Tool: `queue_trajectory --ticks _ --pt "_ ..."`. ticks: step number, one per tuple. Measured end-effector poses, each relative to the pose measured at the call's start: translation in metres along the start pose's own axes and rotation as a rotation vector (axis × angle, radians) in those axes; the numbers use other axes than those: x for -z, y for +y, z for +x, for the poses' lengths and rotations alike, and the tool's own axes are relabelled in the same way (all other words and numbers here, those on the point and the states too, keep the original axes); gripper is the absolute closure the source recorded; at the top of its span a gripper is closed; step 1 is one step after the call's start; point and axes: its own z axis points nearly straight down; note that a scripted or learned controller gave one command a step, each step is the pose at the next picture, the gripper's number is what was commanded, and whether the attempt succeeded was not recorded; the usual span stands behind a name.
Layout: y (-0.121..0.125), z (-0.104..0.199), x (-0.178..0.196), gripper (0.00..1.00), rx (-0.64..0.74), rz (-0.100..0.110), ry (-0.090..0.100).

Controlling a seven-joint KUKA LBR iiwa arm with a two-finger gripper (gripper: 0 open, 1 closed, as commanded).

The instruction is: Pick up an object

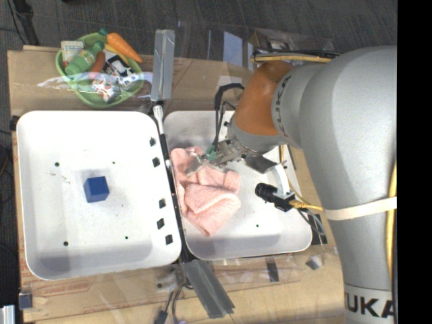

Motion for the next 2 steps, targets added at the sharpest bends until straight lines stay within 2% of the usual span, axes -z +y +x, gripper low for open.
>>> queue_trajectory --ticks 1,2 --pt "0.007 -0.012 0.0 0.0 -0.109 0.0 0.0" --pt "-0.047 -0.03 -0.001 0.0 -0.068 0.002 0.002"
